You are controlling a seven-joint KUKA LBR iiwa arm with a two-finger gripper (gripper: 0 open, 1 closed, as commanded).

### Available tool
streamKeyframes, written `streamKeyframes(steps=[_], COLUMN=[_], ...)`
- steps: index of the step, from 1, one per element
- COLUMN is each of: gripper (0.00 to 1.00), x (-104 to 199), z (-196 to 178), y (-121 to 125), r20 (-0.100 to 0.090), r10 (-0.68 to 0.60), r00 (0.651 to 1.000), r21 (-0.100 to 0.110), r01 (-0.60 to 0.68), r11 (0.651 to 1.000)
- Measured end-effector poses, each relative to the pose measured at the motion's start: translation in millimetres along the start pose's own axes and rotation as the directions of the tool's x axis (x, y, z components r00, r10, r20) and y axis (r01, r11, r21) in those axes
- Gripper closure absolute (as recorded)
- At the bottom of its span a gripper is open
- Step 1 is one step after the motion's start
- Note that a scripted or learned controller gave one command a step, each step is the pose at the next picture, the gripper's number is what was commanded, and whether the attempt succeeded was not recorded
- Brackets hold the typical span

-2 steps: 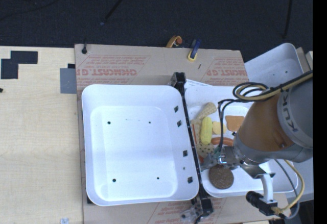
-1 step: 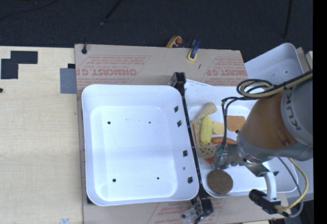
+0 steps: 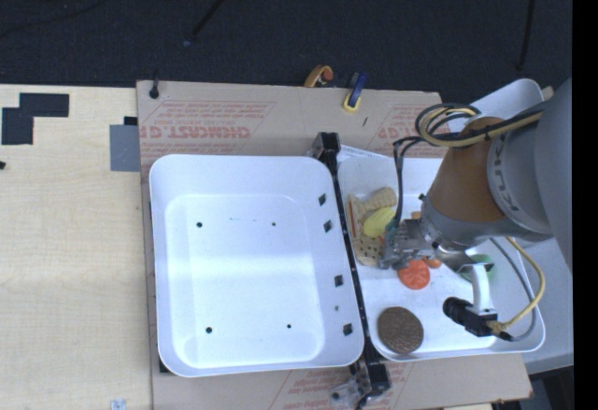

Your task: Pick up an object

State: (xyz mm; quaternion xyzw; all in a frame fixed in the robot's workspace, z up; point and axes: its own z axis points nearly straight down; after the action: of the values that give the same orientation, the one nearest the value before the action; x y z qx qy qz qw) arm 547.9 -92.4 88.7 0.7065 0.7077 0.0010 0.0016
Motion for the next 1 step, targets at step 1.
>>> streamKeyframes(steps=[1], gripper=[1.0], x=[-4.4], z=[1.8], y=[83.1], r20=[-0.003], r10=[-0.001], r00=[1.0], r21=[0.013], r01=[0.001], r11=[1.0])
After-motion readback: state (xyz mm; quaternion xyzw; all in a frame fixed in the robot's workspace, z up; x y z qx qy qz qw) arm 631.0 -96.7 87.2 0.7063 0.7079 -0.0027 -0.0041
